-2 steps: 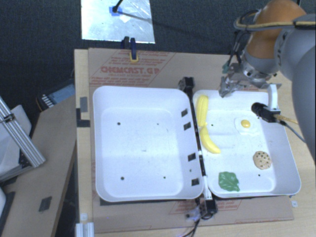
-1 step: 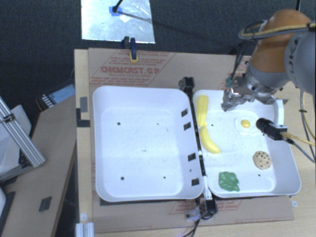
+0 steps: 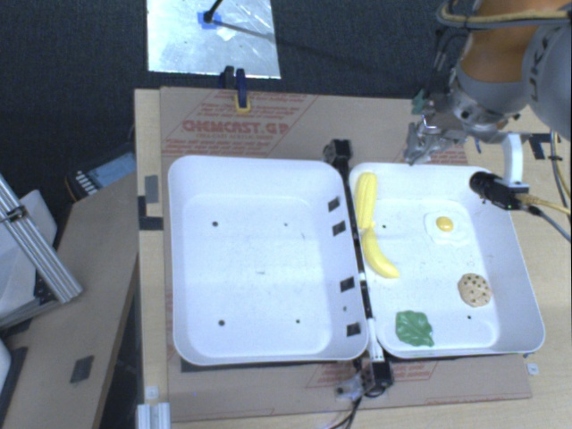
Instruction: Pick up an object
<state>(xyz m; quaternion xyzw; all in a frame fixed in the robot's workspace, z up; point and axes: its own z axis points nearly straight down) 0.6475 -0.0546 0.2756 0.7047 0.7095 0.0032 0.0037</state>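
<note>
Above right bin's point(image 3: 514, 239) rim, pincer point(image 3: 420, 147)

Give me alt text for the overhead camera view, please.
The end effector hovers above the far edge of the right bin, which holds a banana, fried egg, cookie and green leaf. The left bin sits beside it.
</note>
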